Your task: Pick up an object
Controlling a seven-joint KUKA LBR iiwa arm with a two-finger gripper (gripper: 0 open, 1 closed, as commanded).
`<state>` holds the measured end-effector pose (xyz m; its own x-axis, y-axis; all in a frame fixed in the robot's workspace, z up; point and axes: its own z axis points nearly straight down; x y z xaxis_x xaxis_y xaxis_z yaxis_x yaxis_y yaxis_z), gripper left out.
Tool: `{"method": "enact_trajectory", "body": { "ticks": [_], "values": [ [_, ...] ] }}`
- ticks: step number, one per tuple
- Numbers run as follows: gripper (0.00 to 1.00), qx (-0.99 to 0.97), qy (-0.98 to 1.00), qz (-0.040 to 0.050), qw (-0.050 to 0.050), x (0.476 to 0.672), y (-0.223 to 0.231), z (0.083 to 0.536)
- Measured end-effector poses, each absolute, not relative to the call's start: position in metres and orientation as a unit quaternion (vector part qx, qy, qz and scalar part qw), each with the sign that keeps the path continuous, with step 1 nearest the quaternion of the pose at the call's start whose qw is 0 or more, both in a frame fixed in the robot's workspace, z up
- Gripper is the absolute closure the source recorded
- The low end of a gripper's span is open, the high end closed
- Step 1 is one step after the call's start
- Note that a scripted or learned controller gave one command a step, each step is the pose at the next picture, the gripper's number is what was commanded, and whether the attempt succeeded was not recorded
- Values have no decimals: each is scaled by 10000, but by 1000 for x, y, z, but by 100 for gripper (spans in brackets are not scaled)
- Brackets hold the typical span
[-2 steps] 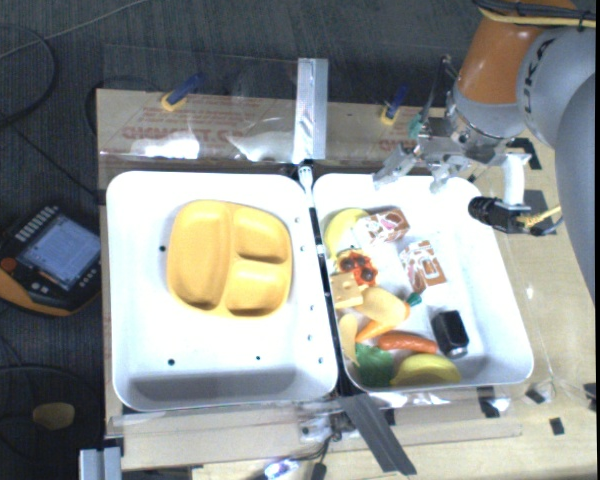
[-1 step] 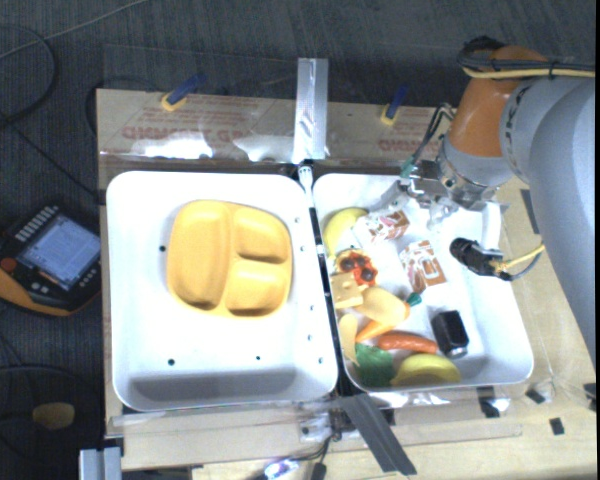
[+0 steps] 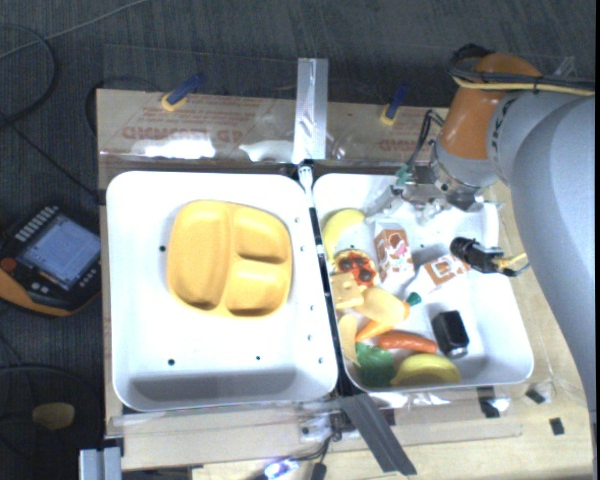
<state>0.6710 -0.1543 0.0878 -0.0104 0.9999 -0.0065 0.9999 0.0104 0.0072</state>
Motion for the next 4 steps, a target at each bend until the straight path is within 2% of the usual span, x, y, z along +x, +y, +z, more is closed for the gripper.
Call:
{"method": "enact_trajectory", "body": {
  "ticks": [1,2,3,4],
  "values": [
    [0,6783,7348,11,47,638,-141,89],
    [0,6782,7348,-2,-7,651,-135,163],
    [0,6517,7585,1,-8,636,-138,93],
    [0,6202,7844,27,62,597,-145,90]
  ]
}}
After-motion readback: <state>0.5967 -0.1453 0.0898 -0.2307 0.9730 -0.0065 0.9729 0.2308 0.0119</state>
